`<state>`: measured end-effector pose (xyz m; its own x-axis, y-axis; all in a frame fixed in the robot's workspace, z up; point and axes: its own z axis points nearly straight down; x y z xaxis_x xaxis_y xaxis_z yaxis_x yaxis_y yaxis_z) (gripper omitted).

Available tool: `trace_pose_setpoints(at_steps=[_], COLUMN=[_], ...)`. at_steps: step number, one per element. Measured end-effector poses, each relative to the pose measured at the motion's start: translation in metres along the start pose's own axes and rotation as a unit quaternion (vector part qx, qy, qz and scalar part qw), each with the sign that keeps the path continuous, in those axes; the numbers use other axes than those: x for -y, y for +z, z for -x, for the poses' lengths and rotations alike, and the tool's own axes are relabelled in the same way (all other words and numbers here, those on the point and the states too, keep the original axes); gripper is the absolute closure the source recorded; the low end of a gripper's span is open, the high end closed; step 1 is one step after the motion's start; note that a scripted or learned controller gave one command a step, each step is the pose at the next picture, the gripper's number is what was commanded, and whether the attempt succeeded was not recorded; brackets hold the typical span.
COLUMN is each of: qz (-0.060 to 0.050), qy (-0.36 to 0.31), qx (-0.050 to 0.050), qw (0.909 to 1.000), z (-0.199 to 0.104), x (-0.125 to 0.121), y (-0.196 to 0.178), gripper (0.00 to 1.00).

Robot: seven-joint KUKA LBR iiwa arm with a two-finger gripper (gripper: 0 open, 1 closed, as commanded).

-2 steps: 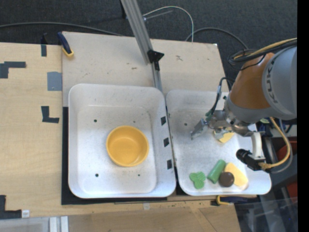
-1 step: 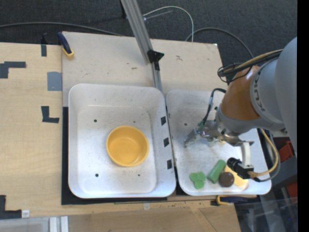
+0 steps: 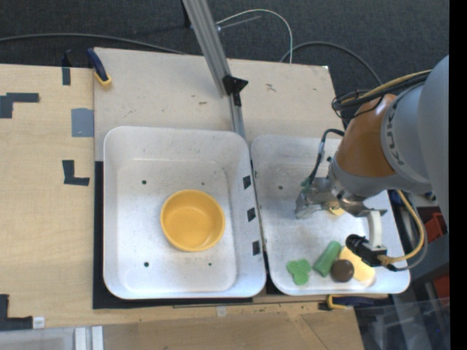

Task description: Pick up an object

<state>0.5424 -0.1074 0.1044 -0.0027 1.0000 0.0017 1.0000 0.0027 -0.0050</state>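
My gripper (image 3: 306,204) hangs low over the middle of the right bin (image 3: 281,162), pointing left from the grey arm with the orange band (image 3: 365,152). Nothing shows in its grasp. Along the bin's front edge lie a flat green leaf-like piece (image 3: 298,270), a green block (image 3: 327,257), a brown ball (image 3: 341,270) and a yellow piece (image 3: 361,268), all a short way in front of and to the right of the gripper. A small yellow bit (image 3: 336,210) peeks out under the wrist.
A yellow bowl (image 3: 193,219) sits in the middle of the left bin (image 3: 124,152). A slanted metal pole (image 3: 208,31) rises from the bench behind the two bins. Cables (image 3: 408,232) loop off the arm at the right bin's right side.
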Motion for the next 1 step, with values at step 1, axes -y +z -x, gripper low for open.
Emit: trace_pose_setpoints(at_steps=[1], qz=[0.004], qy=[0.001], qx=[0.001], qw=[1.0], z=[0.004], x=[-0.0096], y=[-0.0537], gripper=[1.0])
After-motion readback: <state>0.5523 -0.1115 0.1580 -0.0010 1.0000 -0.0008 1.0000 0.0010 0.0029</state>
